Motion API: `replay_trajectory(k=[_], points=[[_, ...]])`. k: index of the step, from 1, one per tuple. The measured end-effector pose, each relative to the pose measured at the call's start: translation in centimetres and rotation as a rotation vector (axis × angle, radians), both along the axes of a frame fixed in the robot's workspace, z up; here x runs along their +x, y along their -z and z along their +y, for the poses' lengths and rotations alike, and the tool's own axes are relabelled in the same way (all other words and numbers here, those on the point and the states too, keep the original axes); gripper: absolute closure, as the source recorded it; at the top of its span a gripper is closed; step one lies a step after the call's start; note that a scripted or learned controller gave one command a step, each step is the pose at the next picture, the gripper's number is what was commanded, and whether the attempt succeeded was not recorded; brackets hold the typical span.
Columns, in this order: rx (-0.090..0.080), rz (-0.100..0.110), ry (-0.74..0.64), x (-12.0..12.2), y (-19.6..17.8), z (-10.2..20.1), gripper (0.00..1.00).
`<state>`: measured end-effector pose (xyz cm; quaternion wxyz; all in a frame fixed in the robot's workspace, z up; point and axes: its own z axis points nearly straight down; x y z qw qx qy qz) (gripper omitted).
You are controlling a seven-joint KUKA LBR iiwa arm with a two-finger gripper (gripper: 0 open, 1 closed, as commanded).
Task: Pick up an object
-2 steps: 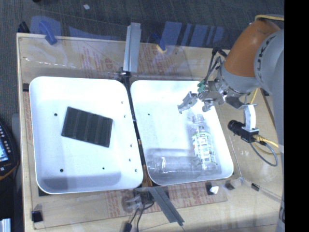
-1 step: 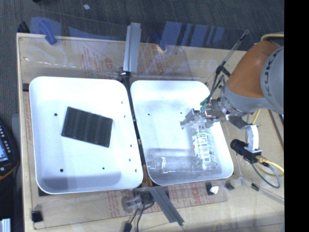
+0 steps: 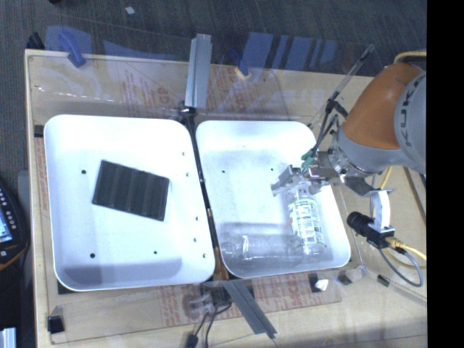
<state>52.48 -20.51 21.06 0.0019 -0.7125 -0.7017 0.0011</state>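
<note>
The gripper hangs above the clear bottle in the right bin. How wide it is open I cannot tell. It should descend straight and close across the bottle's neck

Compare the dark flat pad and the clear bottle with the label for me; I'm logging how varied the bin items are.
The dark flat pad is opaque, ribbed and rectangular; the labelled bottle is clear and rounded. The pad lies alone in the left bin, far from the arm; the bottle lies in the right bin, just below the gripper, beside a second clear bottle. Both lie flat on a white bin floor.
</note>
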Motion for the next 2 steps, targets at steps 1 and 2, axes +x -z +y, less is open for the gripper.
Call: replay_trajectory(k=[1,2], points=[[-0.001,-0.003,-0.009,0.23,-0.22,-0.22,0.0],[-0.002,-0.003,0.016,0.11,-0.28,-0.22,0.0]])
